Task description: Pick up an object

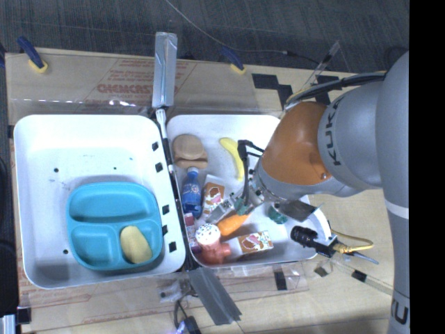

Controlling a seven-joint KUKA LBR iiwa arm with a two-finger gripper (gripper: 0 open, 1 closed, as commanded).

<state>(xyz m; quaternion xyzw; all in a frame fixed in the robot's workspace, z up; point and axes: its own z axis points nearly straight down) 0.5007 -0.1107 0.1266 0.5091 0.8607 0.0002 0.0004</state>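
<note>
You can read "KUKA" on the grey arm. Your pincer hangs low in the right bin; its spread can't be told. A carrot lies just below it.

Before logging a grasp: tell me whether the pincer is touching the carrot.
Cannot tell. In the camera view the pincer sits right over the carrot, its tip hidden under the arm.

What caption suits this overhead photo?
Grey-and-orange robot arm reaching into the right white bin above an orange carrot.
</note>
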